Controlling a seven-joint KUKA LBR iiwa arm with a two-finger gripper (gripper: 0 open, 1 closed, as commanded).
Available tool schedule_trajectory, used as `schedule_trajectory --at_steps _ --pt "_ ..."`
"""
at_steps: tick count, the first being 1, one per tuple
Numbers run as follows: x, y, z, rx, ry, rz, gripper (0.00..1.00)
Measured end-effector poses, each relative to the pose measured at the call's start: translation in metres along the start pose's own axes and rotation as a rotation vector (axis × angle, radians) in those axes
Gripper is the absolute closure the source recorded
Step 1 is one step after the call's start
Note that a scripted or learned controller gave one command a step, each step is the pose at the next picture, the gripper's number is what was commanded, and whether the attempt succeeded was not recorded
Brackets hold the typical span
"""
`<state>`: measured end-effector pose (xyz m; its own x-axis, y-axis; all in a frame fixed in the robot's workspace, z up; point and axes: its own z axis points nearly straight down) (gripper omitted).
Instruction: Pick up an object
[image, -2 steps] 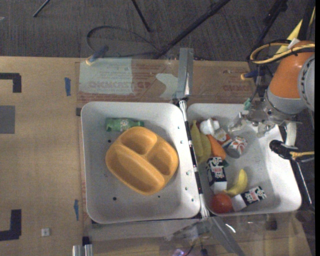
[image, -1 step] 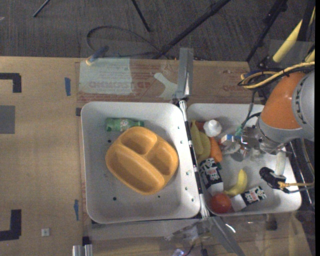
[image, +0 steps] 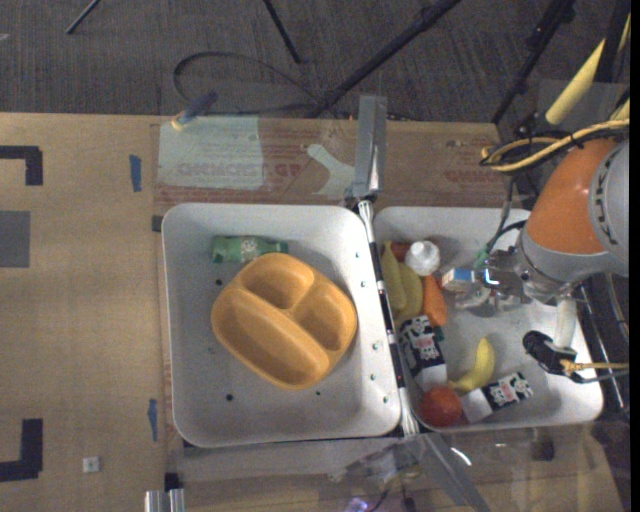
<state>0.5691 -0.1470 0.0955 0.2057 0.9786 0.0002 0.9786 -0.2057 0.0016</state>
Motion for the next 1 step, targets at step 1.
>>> schedule_trajectory --at_steps 1 --pt "0.1026 0.001 -0.1353 0.006 -0.001 0.022 1.0"
